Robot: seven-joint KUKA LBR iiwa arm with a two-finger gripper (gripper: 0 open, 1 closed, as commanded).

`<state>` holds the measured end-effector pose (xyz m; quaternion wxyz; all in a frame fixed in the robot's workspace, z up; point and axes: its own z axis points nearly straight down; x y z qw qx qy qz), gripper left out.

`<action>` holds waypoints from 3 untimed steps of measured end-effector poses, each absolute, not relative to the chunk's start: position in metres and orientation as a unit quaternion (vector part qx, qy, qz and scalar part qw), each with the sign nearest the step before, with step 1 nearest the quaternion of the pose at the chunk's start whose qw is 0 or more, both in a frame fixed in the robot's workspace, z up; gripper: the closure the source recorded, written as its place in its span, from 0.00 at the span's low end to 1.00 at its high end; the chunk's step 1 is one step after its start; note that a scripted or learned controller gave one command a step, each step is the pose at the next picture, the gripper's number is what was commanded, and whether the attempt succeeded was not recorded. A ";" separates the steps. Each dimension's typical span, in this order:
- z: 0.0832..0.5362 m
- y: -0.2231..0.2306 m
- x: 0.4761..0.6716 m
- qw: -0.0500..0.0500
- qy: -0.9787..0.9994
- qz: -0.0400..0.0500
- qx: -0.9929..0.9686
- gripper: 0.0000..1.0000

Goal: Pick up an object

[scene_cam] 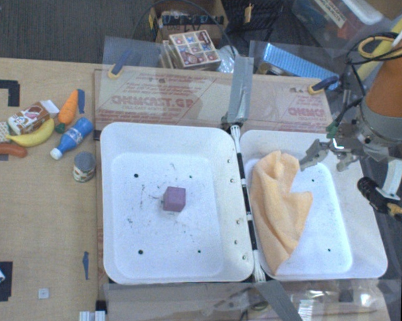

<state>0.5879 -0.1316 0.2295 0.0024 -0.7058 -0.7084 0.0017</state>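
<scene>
A small purple cube [174, 198] lies near the middle of the left bin [121, 153]. A crumpled yellow-orange cloth [279, 206] covers the left half of the right bin [357, 250]. My gripper [329, 157] hovers over the upper part of the right bin, just right of the cloth's top edge. Its two grey fingers [312, 154] are spread apart with nothing between them. The arm's orange band [390, 85] is at the upper right.
On the bench left of the bins lie a banana [30, 137], a blue bottle [72, 137], a carrot [69, 107] and a small can [84, 166]. Cardboard panels [163, 102] stand behind the bins. Cables [379, 194] hang at the right.
</scene>
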 end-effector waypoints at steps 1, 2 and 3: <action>0.094 -0.127 0.573 0.000 -0.729 0.000 -0.685 0.00; 0.101 -0.130 0.573 0.000 -0.726 0.000 -0.688 1.00; 0.182 -0.081 0.667 -0.001 -0.803 0.001 -0.597 1.00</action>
